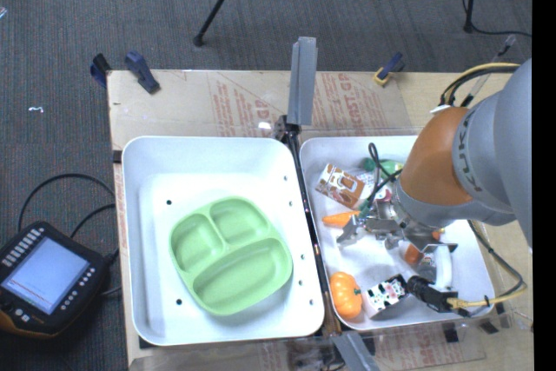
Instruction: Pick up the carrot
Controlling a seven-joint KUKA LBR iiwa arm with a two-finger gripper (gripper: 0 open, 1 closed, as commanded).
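Observation:
The carrot [337, 219] is a small orange piece lying in the right bin [347, 148], close to its left wall. My gripper [354, 227] is down in that bin, right at the carrot's right end, with its silver tip touching or overlapping it. The carrot's left end pokes out from under the gripper. The grey arm with its orange band [439, 165] reaches in from the right above the bin and hides part of what lies there.
Also in the right bin are a brown-and-white snack packet [340, 183], a small orange pumpkin [346, 292], a black-and-white carton [387, 294] and an orange item [413, 255]. The left bin [148, 187] holds a green divided plate [230, 265].

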